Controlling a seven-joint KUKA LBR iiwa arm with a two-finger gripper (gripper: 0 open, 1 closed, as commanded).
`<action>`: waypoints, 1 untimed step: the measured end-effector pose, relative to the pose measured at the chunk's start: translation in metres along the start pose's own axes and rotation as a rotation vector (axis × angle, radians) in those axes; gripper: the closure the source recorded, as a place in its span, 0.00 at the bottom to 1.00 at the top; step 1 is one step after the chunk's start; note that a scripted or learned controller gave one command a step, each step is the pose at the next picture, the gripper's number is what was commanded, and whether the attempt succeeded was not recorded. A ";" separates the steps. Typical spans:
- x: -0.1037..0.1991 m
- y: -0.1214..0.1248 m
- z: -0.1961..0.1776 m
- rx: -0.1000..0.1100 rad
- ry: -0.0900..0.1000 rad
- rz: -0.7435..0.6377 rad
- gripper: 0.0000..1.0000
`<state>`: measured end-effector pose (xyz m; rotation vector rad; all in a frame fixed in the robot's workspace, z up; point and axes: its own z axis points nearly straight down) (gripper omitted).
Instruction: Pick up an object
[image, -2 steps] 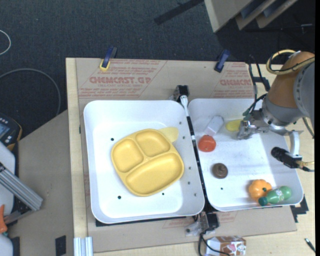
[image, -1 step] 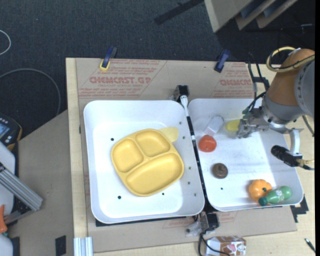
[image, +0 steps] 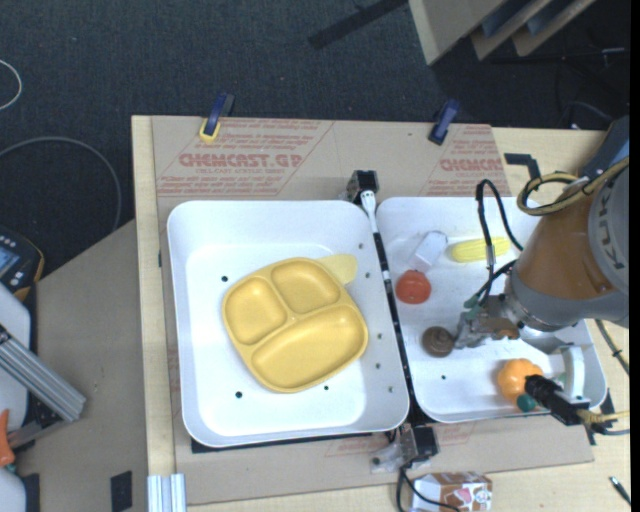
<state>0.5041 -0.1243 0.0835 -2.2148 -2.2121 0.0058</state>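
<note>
My gripper (image: 472, 328) hangs low in the right bin (image: 450, 405), near its middle. A brown round object (image: 437, 342) lies just left of the gripper, very close to it or touching. A red round object (image: 413, 288) sits farther up and left, with a clear plastic piece (image: 430, 247) above it. A yellow corn-like object (image: 478, 249) lies at the back of the bin, partly behind a black cable. An orange ball (image: 518, 377) rests at the front right, below the arm's wrist.
The left bin (image: 200, 300) holds a yellow divided plate (image: 295, 322) with a pale yellow piece (image: 343, 266) at its upper right edge. A black divider rail (image: 385, 290) runs between the bins. Cables loop over the right bin's back right corner.
</note>
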 end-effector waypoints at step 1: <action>0.104 0.009 -0.107 -0.022 -0.001 -0.014 1.00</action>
